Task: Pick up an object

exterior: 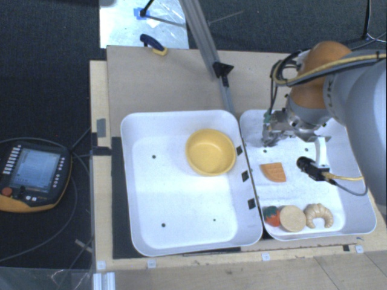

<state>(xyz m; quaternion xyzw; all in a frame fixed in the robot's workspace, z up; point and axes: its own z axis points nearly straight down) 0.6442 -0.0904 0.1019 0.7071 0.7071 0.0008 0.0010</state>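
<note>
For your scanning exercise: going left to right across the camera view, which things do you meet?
Pendant → yellow bowl → orange wedge → round biscuit → croissant.

The claw (268,136) hangs over the right bin (357,222), just above an orange wedge (274,172). A yellow bowl (210,151) sits left of the wedge, in the left bin (145,222).

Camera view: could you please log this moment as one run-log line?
gripper: above right bin, nothing seen held | yellow bowl: left bin | croissant: right bin
</note>
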